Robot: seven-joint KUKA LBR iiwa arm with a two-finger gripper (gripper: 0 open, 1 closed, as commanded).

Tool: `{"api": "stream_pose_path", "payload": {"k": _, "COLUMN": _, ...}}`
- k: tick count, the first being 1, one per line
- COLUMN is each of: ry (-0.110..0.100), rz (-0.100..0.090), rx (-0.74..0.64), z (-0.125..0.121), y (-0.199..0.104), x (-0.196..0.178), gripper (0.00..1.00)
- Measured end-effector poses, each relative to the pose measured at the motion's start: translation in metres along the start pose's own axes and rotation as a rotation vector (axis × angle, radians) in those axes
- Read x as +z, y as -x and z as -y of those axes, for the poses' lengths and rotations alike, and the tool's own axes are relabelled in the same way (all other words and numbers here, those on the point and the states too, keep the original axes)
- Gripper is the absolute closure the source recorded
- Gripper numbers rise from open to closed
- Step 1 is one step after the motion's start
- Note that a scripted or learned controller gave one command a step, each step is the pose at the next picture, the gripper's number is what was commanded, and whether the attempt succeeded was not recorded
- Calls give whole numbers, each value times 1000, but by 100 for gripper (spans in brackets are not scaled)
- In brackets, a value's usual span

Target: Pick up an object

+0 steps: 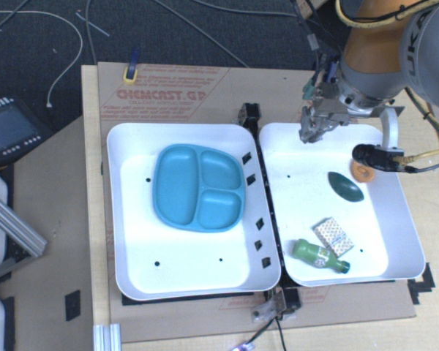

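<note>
My gripper (312, 131) hangs over the far left corner of the right bin (293, 189), with nothing visible between its fingers. In that bin lie a dark green oval object (346, 186), a small orange round piece (363, 171) by the right wall, a white patterned packet (333, 235) and a green bottle (319, 255) near the front. The left bin (132, 218) holds a blue divided plate (199, 187).
A black clamp (249, 113) sits between the bins at the far edge. A black cylindrical part (377, 156) of the arm reaches over the right bin's far right. Cables lie on the dark floor behind the bench.
</note>
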State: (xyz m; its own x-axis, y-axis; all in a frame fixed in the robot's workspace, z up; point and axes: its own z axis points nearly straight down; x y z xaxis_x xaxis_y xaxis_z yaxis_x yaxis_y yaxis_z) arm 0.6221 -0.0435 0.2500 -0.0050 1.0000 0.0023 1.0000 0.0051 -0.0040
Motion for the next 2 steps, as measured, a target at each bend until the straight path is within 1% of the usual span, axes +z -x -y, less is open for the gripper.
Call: {"api": "stream_pose_path", "payload": {"k": 2, "ry": 4, "rz": 0, "rx": -1, "z": -16, "y": -117, "x": 18, "gripper": 100}}
